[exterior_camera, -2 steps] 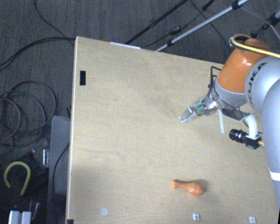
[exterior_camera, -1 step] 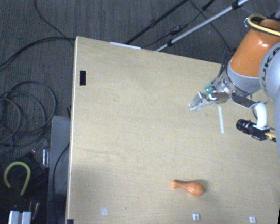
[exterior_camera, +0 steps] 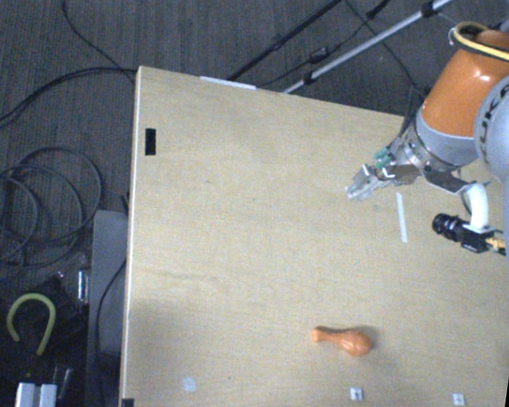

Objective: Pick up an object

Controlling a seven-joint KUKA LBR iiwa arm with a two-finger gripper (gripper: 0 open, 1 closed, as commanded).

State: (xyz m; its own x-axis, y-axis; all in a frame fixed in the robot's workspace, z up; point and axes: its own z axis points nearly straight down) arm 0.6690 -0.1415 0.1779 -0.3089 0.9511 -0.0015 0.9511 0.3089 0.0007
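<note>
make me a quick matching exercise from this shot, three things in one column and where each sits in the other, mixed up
Things:
1. orange pear-shaped object
2. gripper
3. white stick

Places:
A. on the bench just right of the gripper
B. above the bench near its far right part
C. alone on the bench toward the near edge

Pairs: 1-C, 2-B, 3-A

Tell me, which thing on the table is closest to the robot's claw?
The thin white stick is closest, lying just beside the gripper. The orange pear-shaped object lies much farther away, toward the table's near edge.
</note>
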